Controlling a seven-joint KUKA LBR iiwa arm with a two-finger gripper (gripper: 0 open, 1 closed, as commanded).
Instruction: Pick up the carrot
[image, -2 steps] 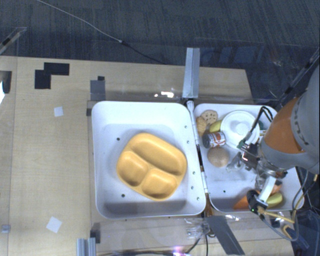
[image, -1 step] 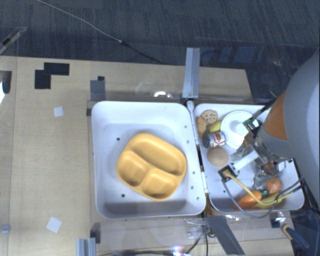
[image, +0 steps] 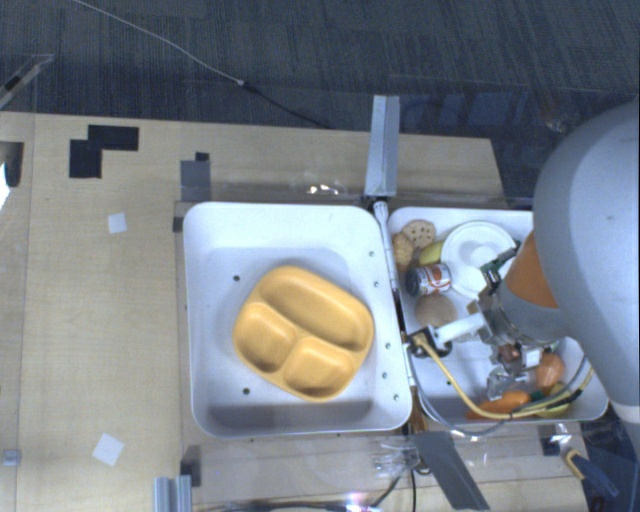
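Note:
The carrot (image: 504, 401) is a small orange piece lying near the front edge of the right bin (image: 440, 400), next to a yellow and green cord. My gripper (image: 505, 372) hangs directly over it at the end of the grey arm with the orange band, which reaches in from the right. The gripper's tip is very close to the carrot's upper side. The arm's bulk hides the bin's right part.
In the right bin lie cookies (image: 415, 238), a white bowl (image: 478, 245), a small can (image: 432, 280), a brown lump (image: 433, 311) and a round orange fruit (image: 549, 371) beside the carrot. The left bin (image: 210, 300) holds a yellow divided plate (image: 302, 330).

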